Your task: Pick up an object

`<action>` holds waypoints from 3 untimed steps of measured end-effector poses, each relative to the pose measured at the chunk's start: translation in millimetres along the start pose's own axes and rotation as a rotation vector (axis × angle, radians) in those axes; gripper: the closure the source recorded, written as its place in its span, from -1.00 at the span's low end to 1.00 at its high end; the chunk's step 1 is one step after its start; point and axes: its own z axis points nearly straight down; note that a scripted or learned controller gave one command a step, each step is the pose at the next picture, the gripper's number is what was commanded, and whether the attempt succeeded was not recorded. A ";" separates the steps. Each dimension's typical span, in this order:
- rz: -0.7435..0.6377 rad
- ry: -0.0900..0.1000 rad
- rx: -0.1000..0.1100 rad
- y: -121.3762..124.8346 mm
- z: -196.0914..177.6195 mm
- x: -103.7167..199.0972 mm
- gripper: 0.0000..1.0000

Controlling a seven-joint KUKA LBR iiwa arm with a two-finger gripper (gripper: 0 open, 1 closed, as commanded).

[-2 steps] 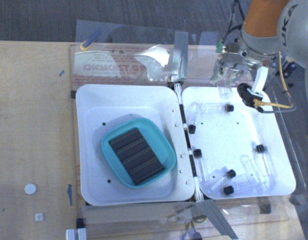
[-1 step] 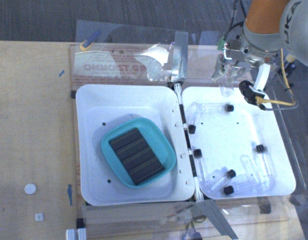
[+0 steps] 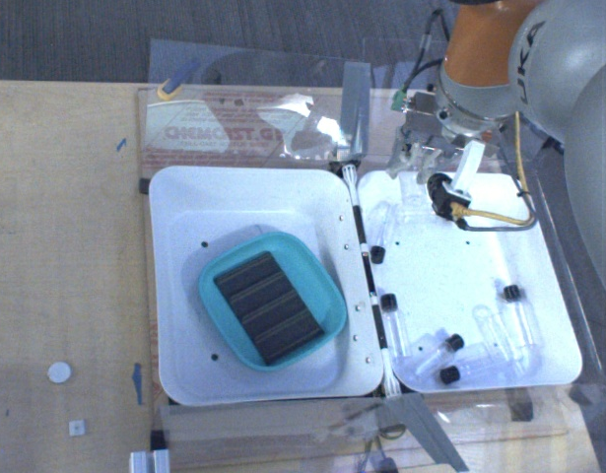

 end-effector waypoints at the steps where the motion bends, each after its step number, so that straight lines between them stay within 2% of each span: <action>1: -0.002 0.000 -0.002 0.6 -10.4 0.9 1.00; 2: -0.003 -0.001 -0.005 1.1 -20.5 1.3 1.00; 3: 0.279 -0.001 0.001 17.0 33.9 -78.5 1.00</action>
